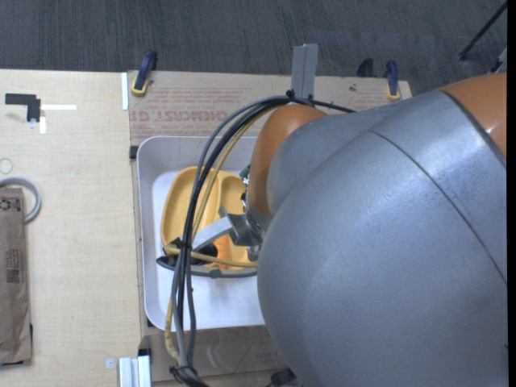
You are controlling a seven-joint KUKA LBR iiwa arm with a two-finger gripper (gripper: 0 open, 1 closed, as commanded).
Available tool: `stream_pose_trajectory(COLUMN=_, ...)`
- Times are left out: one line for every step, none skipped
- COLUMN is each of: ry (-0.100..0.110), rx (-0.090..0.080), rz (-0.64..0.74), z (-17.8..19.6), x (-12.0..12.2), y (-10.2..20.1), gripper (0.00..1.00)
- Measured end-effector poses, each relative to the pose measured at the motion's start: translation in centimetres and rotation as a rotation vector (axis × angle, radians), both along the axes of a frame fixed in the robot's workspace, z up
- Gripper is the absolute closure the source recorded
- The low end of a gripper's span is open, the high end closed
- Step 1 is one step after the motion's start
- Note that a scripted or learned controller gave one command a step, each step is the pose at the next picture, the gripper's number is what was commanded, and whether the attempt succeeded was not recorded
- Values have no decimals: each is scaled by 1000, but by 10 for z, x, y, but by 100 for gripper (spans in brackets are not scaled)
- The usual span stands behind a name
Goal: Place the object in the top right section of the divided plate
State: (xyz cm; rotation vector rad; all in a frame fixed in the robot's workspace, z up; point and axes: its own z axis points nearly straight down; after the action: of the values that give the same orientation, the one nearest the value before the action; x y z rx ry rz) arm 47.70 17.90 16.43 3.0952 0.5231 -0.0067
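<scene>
Grey arm (379, 240) covers most of the white bin (149, 216). Claw (242, 232) sits over the yellow plate (181, 208); its state cannot be told. Orange object (211, 252) lies just left of claw, on plate.

A yellow divided plate (184, 208) is seen lying flat in a white bin (153, 297), toward its upper left part. Raised ridges are seen parting its sections. Its right side is hidden by the arm and crossed by cables. A small orange thing (223, 252) is glimpsed at the plate's lower edge; what it is cannot be told.
</scene>
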Motion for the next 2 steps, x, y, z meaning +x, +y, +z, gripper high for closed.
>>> stream_pose_trajectory(ry=-7, rx=4, rz=-65, z=-69, x=2, y=48, gripper=100)
stream_pose_trajectory(ry=0, rx=6, rz=68, z=-67, x=26, y=50, gripper=100)
